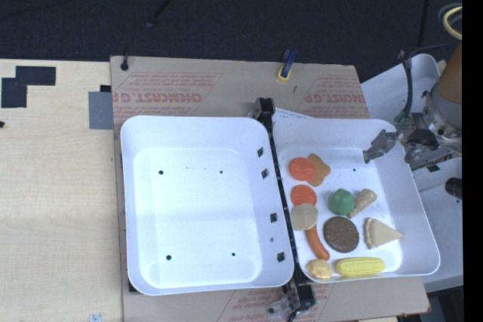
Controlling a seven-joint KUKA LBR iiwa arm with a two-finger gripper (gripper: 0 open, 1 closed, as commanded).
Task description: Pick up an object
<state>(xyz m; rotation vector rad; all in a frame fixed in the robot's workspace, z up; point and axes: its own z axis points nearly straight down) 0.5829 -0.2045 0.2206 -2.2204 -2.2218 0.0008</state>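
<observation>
The right bin [423,237] holds several toy foods: a red tomato [301,168], a tan cookie [320,170], an orange round [303,194], a green pepper [341,201], a brown patty [341,234], a cream wedge [380,232], a corn cob [359,265] and a carrot [317,241]. My gripper [398,151] hovers over the bin's upper right corner, up and to the right of the green pepper. Its fingers stand open with nothing between them.
The left bin [132,162] lies beside the right one, sharing a middle wall with black clips [266,113]. Both rest on a cardboard sheet [196,87]. A blue and yellow clamp [286,65] sits at the cardboard's far edge.
</observation>
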